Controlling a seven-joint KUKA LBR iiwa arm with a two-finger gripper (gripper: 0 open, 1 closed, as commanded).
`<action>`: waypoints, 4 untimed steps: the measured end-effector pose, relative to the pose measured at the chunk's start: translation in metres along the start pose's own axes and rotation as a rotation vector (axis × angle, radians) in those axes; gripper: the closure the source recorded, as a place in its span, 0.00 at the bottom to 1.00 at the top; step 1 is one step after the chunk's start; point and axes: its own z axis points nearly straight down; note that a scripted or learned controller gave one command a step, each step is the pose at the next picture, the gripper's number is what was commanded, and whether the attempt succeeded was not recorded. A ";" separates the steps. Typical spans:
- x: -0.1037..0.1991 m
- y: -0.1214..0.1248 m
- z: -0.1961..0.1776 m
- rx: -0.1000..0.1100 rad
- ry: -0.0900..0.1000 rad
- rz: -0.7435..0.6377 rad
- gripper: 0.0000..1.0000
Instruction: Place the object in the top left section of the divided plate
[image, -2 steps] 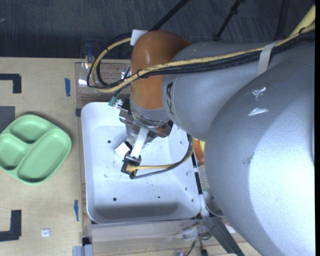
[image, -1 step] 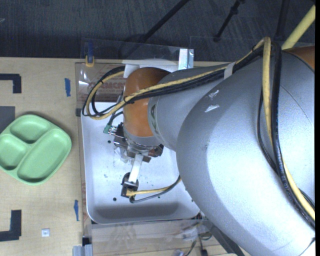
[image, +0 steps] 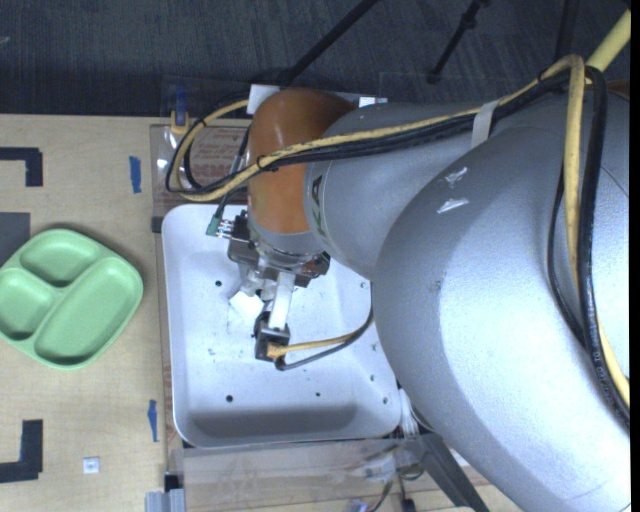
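A pale green divided plate (image: 134, 283) lies on the wooden bench at the left, with two small sections at its top and left and one large section at its lower right. All three sections hold nothing. My gripper (image: 250, 295) hangs low over the upper middle of a white bin (image: 200, 400), pointing down at its floor, well to the right of the plate. A small pale shape sits under the gripper's tip; I cannot make out what it is.
The grey arm and its orange band (image: 285, 170) cover the bin's right side and everything beyond. Black corner marks (image: 30, 165) and blue tape strips (image: 135, 172) lie on the bench. A tiny white square (image: 91, 464) sits at the lower left.
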 end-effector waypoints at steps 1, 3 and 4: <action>-0.003 -0.010 -0.042 -0.001 0.000 -0.271 1.00; 0.011 0.057 0.028 -0.002 -0.001 -0.311 1.00; 0.017 0.088 0.007 -0.002 0.000 0.046 1.00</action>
